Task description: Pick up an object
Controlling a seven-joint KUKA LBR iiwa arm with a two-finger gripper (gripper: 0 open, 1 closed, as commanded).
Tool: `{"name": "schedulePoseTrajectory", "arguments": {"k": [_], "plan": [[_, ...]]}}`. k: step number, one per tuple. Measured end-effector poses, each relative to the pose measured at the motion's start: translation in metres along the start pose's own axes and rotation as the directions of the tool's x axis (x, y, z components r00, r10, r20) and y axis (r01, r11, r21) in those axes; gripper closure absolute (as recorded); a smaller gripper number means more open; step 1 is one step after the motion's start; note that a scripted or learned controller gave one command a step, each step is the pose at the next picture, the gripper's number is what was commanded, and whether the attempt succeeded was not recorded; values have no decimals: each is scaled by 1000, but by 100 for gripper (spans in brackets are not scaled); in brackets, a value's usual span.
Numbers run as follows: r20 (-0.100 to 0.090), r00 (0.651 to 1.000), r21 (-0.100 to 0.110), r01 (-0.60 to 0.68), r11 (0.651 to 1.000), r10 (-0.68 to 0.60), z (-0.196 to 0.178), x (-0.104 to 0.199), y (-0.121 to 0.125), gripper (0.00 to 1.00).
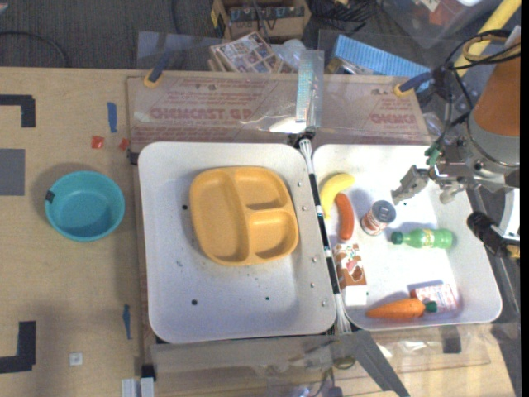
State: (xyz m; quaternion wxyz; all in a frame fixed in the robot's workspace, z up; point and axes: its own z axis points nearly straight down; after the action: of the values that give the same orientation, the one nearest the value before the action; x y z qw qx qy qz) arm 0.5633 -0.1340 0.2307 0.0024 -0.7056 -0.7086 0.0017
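Claw (426, 182) hovers open and empty over right bin (488, 304), near the table's right edge. Below it: small can (379, 216), green bottle (423, 238). Banana (333, 190), sausage (345, 216) by the divider; carrot (397, 309) at front edge.

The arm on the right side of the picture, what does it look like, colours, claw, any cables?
The arm is grey with a broad orange band above the wrist. Its wrist is a pale grey metal block, ending in a claw of two thin grey fingers. Dark cables loop around it, with a yellow hose above.
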Motion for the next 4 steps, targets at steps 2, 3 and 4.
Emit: {"name": "schedulePoseTrajectory", "arguments": {"k": [2,3,4], "plan": [[-3,979,-46,-206,977,206,101,-13,31,0],[3,986,-54,-168,984,169,103,-9,41,0],[1,995,-2,-103,995,103,135,1,35,0]]}}
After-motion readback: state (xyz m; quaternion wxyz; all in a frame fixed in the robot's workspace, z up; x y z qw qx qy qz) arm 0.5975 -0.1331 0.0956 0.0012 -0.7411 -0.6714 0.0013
